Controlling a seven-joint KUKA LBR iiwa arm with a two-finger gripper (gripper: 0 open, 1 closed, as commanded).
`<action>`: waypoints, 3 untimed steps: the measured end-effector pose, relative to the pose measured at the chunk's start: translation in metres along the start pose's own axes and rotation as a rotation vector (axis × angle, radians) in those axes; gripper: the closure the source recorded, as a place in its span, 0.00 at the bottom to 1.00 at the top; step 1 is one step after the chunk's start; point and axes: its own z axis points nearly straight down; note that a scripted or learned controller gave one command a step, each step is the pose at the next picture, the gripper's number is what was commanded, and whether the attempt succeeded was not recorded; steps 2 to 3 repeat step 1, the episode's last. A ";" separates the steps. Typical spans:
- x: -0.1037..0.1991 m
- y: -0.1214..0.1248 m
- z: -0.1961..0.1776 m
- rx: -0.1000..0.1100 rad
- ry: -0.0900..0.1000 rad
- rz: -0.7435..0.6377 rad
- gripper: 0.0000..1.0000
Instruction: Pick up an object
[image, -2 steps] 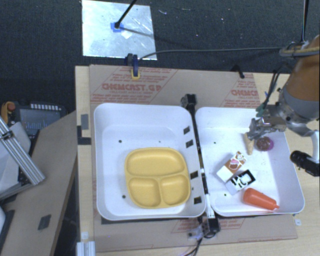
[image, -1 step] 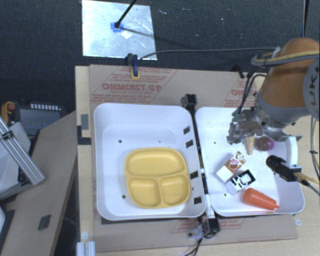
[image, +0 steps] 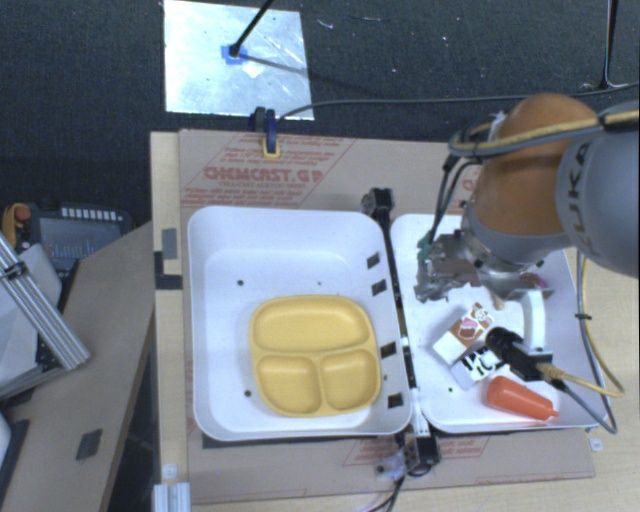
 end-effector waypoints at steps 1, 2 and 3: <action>0.052 -0.005 -0.005 -0.002 0.000 -0.001 1.00; 0.052 -0.005 -0.005 -0.002 0.000 -0.001 1.00; 0.052 -0.005 -0.005 -0.002 0.000 -0.001 1.00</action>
